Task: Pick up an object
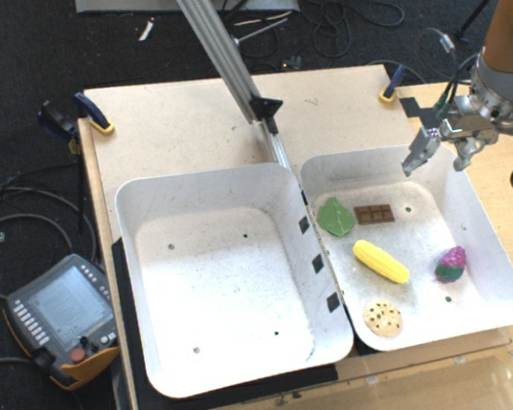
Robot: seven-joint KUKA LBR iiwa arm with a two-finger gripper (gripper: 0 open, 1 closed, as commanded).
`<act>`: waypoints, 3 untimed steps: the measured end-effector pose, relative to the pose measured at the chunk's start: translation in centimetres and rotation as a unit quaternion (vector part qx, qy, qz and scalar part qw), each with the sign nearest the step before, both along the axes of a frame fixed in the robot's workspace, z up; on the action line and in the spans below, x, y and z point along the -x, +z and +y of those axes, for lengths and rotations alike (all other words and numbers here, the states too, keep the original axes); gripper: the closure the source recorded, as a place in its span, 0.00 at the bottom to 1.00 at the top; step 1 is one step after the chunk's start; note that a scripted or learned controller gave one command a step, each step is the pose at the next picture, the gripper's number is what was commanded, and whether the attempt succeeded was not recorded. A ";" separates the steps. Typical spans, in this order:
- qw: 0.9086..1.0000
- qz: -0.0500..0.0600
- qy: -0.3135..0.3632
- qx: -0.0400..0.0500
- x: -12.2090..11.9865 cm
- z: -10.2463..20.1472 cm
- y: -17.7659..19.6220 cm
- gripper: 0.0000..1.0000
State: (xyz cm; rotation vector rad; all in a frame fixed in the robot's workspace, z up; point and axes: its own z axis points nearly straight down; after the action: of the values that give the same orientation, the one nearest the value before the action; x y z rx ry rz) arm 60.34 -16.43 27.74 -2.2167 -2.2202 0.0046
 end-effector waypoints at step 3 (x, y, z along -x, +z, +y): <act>1.000 0.000 -0.002 0.000 2.0 -0.2 -10.0 0.00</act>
State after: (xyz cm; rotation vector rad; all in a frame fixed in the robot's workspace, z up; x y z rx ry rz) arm 58.37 -16.58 17.73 -2.2203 -2.2164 0.0052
